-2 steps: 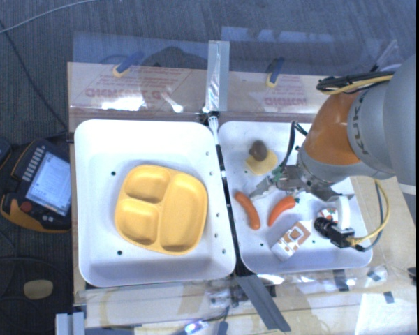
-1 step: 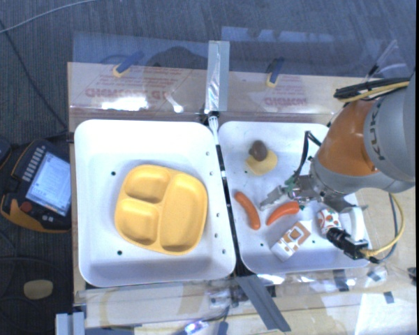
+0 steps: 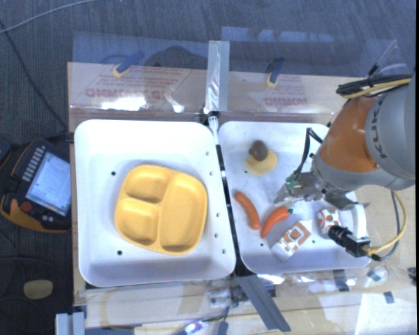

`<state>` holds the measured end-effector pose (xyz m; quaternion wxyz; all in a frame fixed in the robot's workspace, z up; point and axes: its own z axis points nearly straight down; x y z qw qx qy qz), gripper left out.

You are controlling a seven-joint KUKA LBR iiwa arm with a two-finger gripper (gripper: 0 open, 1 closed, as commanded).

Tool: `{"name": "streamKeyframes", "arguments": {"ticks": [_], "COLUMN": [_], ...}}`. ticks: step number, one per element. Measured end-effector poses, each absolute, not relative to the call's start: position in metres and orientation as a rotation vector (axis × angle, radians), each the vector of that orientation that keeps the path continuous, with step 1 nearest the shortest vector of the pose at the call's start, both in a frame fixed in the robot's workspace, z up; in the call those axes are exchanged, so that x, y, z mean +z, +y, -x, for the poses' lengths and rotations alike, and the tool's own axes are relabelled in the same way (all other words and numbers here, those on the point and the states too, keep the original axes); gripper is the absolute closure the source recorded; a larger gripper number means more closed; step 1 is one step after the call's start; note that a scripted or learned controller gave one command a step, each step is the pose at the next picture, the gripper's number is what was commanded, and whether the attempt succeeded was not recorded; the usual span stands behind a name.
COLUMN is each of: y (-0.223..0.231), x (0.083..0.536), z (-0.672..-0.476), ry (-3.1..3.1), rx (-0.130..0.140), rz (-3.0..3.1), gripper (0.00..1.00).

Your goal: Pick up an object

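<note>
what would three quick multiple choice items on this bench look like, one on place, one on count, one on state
1. Where does the yellow tray lie?
A. left bin
B. right bin
C. on the floor

2. How many compartments does the tray have?
A. one
B. three
C. five

3. How does the carrot lie?
A. standing upright in the tray
B. flat on the right bin floor, beside the sausage
C. on top of the small box

Key: 1 A, the tray fills the middle of the left bin. 2 B, two small wells and one large one show. 3 B, it lies tilted on the bin floor, just right of the sausage.
</note>
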<state>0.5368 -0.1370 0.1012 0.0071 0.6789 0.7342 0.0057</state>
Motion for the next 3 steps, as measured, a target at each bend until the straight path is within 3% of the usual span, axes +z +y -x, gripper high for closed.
{"name": "streamKeyframes", "arguments": {"ticks": [1, 2, 3], "y": [-0.123, -0.108, -0.067], "x": [0.094, 0.094, 0.183], "z": [-0.498, -0.491, -0.578], "ry": [2.737, 2.38, 2.414], "rx": [0.011, 0.014, -0.005], "rz": [-1.477, -2.009, -2.008], "gripper": [1.0, 1.0, 1.0]}}
